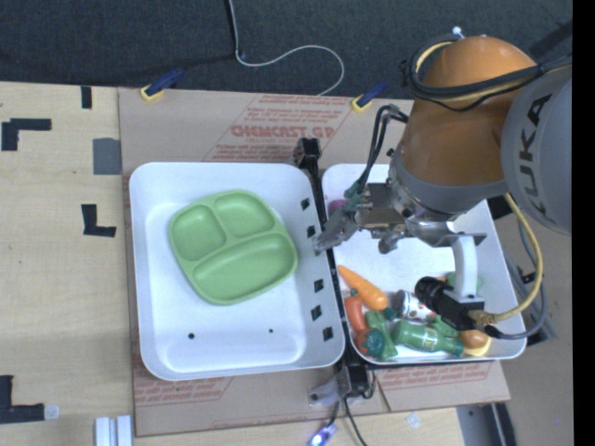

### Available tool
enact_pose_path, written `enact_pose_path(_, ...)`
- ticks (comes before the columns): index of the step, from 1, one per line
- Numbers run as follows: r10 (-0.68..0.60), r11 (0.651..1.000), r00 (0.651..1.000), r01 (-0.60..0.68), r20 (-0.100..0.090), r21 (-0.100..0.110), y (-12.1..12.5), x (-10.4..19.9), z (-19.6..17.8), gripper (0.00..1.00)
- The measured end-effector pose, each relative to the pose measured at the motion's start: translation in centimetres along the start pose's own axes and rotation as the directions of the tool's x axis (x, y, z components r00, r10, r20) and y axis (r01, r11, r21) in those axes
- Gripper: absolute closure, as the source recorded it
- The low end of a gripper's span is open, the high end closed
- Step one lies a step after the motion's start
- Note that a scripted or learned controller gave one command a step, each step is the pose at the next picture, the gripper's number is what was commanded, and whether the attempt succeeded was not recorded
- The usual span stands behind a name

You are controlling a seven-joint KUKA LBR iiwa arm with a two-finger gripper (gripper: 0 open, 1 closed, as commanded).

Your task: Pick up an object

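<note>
The left bin [149,277] carries a green divided plate [232,245] near its middle, out of the way. In the right bin [497,240], toys heap along the near edge, a carrot [364,288] uppermost. The gripper [390,221] hangs above; whether its jaws are parted, I cannot tell.

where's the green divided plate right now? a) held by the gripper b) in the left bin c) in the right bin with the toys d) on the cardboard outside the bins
b: the green plate lies flat in the left bin, while the carrot and the other toys sit in the right bin, under the arm.
</note>
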State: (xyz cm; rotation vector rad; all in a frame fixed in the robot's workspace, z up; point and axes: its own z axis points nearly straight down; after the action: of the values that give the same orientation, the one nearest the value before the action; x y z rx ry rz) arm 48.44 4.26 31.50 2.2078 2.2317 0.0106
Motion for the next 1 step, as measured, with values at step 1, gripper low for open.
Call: enact_pose_path(1,0.005,1.0,1.0,-0.005,-0.001,-0.011,0.17,4.51,-22.86,0.0)
